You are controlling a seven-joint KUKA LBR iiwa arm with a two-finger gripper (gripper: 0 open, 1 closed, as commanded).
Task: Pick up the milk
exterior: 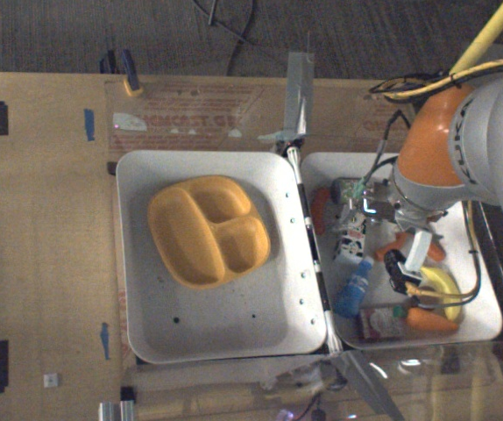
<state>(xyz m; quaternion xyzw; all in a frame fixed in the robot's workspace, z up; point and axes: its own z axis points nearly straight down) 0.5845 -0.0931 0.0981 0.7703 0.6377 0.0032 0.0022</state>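
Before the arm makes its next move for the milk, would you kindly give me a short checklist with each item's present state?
1. Milk carton in view in the right bin: ok.
2. Gripper above the milk: ok.
3. Jaws open or shut: cannot tell.
4. Milk held: cannot tell.
5. Room around the milk: not ok, blue bottle lies close beside it.
6. Yellow divided plate in the left bin, out of the way: ok.

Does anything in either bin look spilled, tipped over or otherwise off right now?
Nothing looks spilled or broken. The right bin is crowded: the milk carton, a blue bottle lying on its side, a banana and a carrot sit jumbled close together under the arm. The yellow divided plate lies flat in the left bin.
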